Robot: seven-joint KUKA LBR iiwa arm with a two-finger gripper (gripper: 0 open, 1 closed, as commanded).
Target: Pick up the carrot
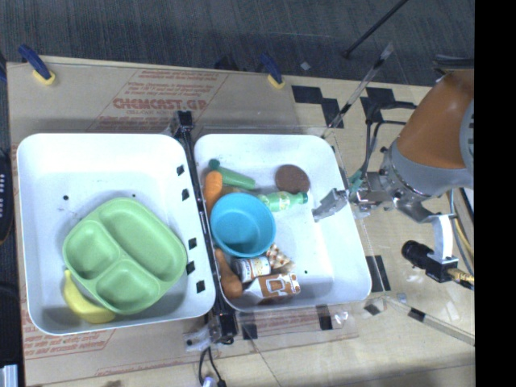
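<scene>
The carrot (212, 190) is a short orange piece lying against the left wall of the right bin (322, 252), just above a blue bowl (242, 224). A second orange-brown, elongated item (228, 274) lies below the bowl near the bin's front left corner. My gripper (330, 204) hangs at the right side of the right bin, near its right wall, well to the right of the carrot and apart from it. Nothing shows between its tips.
The right bin also holds a green stick-like item (235, 176), a brown round disc (292, 178), a small green bottle (283, 201) and a printed packet (272, 279). In the left bin (40, 184) lie a green divided plate (125, 252) and a yellow item (82, 305).
</scene>
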